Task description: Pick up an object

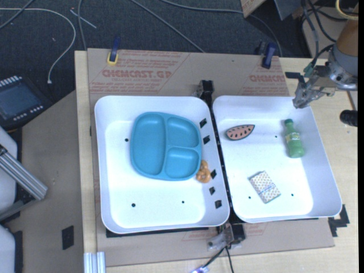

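Left bin [114, 209]: a shallow white tray holding a blue divided plate [166, 145], flat, near the bin's middle. A small orange-brown piece [203, 173] lies touching the plate's lower right rim, close to the wall the two bins share.

Right bin [324, 175]: three loose things, any of which could serve as the object to pick. A flat watermelon-slice toy [239, 131] lies near the upper left of this bin. A small patterned packet [264, 186] lies lower down, about mid-bin, turned at a slant. A green bottle [293, 139] lies on its side toward the upper right, its cap pointing to the far rim. All three are well apart from one another.

My gripper [300, 100]: I hang above the far right corner of the right bin, just beyond the bottle's cap end and apart from it. Whether my fingers are spread or closed I cannot tell from this view; nothing shows between them.

Step in hand, as I judge it: approach, with no grasp made. The bottle is my nearest candidate. The next move calls for shifting toward the near side until I am over the bottle's body, turning to span its narrow width, and descending to the bin floor before closing.
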Motion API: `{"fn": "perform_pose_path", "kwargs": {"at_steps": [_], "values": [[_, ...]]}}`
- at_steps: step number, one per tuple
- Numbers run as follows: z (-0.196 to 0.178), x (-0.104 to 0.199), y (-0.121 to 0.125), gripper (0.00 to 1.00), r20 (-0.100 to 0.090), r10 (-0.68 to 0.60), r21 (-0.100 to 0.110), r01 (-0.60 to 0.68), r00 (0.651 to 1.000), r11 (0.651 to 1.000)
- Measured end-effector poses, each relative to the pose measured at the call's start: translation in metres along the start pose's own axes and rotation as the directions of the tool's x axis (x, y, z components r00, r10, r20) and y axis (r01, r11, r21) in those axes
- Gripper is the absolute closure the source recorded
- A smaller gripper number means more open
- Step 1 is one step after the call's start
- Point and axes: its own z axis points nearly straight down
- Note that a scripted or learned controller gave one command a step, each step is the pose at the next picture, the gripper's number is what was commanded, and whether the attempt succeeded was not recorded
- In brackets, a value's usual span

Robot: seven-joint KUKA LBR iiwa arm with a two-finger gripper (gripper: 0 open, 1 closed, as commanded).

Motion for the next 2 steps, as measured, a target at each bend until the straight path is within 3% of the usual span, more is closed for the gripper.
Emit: {"fn": "perform_pose_path", "kwargs": {"at_steps": [1,2], "values": [[-0.057,0.006,-0.006,1.0,0.0,-0.001,-0.001,0.001,1.0,1.0],[-0.068,0.006,-0.005,1.0,-0.001,0.0,0.004,0.0,1.0,1.0]]}}
